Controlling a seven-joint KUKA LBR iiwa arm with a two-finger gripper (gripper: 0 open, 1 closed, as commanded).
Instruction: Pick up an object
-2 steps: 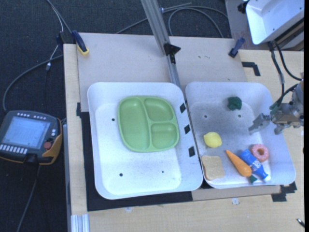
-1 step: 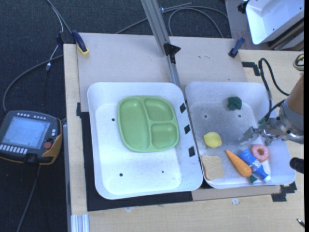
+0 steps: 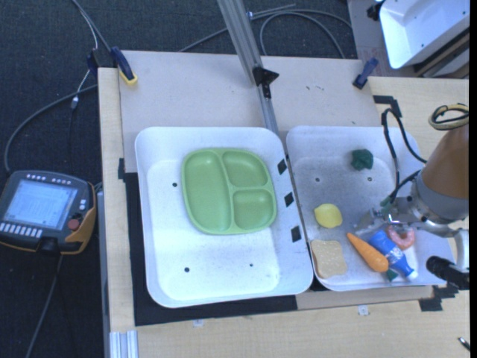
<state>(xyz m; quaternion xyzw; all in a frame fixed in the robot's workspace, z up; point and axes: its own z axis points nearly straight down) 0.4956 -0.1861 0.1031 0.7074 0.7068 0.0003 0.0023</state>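
The right bin (image 3: 335, 151) holds several small objects. A dark green lump (image 3: 362, 159) lies near its far side and a yellow lemon-like ball (image 3: 328, 215) near its middle. Along the front are a tan bread slice (image 3: 329, 258), an orange carrot (image 3: 367, 251), a blue-and-white tube (image 3: 393, 253) and a pinkish ring-shaped item (image 3: 403, 236). My gripper (image 3: 384, 218) reaches in from the right, low over the bin, just above the tube and the pinkish item and right of the yellow ball. Nothing is visibly held.
The left bin (image 3: 160, 222) carries a green divided plate (image 3: 229, 190). A grey metal pole (image 3: 246, 39) slants down to the gap between the bins. Black cables (image 3: 395, 136) hang by the arm at the right bin's far right corner. A teach pendant (image 3: 45, 211) lies off the bench, left.
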